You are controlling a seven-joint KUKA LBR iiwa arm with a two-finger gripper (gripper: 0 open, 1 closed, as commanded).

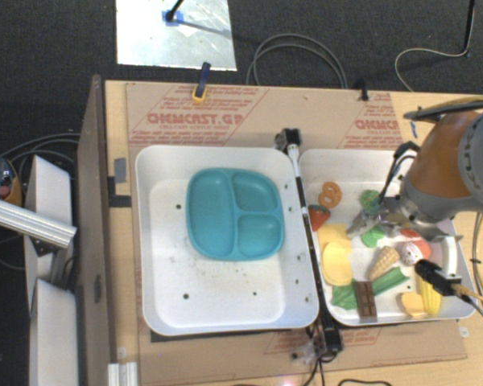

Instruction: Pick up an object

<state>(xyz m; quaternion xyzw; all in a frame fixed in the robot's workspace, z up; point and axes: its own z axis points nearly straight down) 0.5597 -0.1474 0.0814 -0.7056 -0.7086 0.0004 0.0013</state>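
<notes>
My gripper (377,217) hangs low in the right bin (350,163), among the toy food at its middle. A green piece (370,199) lies just behind it and another green piece (373,237) just in front. A yellow piece (332,235) and a pale yellow disc (336,264) lie to its left. An orange pretzel (331,193) and a red piece (318,215) sit near the bin's left wall. A cone (384,260), a green stick (390,281), a brown bar (365,298) and a yellow corn (413,303) lie towards the front.
The left bin (165,296) holds a teal divided plate (233,214). A clamp (290,141) sits where the two bins meet at the back. The arm's orange and grey body (447,167) covers the right bin's right side. Cables run along the bench's right edge.
</notes>
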